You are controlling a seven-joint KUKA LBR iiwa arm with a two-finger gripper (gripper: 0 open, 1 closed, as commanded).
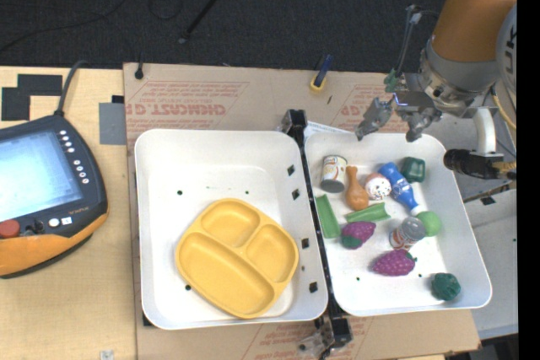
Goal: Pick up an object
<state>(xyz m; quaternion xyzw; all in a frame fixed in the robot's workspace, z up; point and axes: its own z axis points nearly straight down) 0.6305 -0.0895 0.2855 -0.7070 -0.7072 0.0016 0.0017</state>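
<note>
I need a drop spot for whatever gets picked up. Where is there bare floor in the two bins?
Left bin: bare along its far side and left wall, beside the yellow divided plate. Right bin: a small patch at the near left corner, before the purple grapes. Its middle is crowded: can, blue bottle, green pieces. The pincer hovers at its far edge.

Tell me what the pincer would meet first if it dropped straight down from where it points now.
Probably bare floor at the back of the right bin: the open pincer hangs over its far rim. The blue bottle and dark green block lie nearer the camera, though depth is unclear.
</note>
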